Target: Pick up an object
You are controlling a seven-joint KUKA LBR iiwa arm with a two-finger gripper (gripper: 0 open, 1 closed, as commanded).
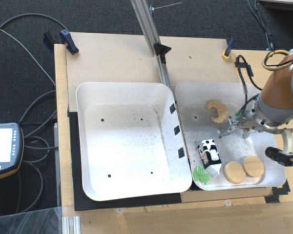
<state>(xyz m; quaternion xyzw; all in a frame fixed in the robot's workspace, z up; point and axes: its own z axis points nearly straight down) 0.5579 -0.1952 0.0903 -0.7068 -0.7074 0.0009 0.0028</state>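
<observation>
tabletop [112,57] of pale board carries two shallow white bins side by side. left bin [88,145], the larger-looking one, lies well to the left of the gripper. right bin [195,101] sits under the gripper and holds all the loose objects. grey arm [278,94] with its orange band enters from the right and ends over the right bin's middle. gripper [233,126] points left, low over the bin floor; how far it is open cannot be told at this angle, and nothing is seen between its tips. crescent-shaped tan piece [218,111] lies just beside the gripper, up and to its left, apart from the tips as far as can be judged. two tan round discs [244,169], touching each other, lie below the gripper near the bin's front wall. black-and-white box-like object [210,155] lies below and left of the gripper. small green item [201,175] touches that box's lower end, in the bin's front left corner.
</observation>
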